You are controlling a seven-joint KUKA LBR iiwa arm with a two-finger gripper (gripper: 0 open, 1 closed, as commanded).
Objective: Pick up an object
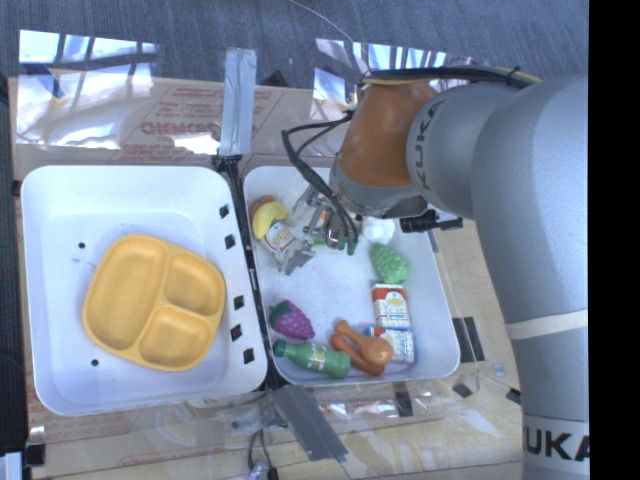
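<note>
Two white bins sit side by side on the bench. Left bin point(50, 268) carries a yellow divided tray point(152, 301), three compartments, lying flat, slightly turned.

Right bin point(440, 298) carries the loose objects. The arm point(480, 158) comes in from the right, orange band above the wrist, cables looping over it. The jaws point(312, 230) are low in the upper-left part of the right bin, pointing down and left. Whether they stand wide or narrow, cannot tell: metal parts and cable clutter the spot. Nothing can be made out between them.

Objects in the right bin:
- Yellow banana-like piece point(266, 214) at the upper left, near the dividing wall, just beside the jaws. A small labelled item point(279, 238) lies under it; unclear whether it touches the jaws.
- White lump point(379, 231) just right of the jaws, partly under the wrist.
- Green knobbly piece point(391, 265) below the white lump.
- Small carton with red top point(393, 320) upright along the right side.
- Purple grape bunch point(291, 320) at lower left.
- Green bottle point(313, 358) lying on its side along the bottom edge.
- Orange carrot-like piece point(362, 346) between the bottle and the carton, touching both.

Cardboard point(170, 118) and shiny foil point(60, 53) lie behind the bins.
</note>
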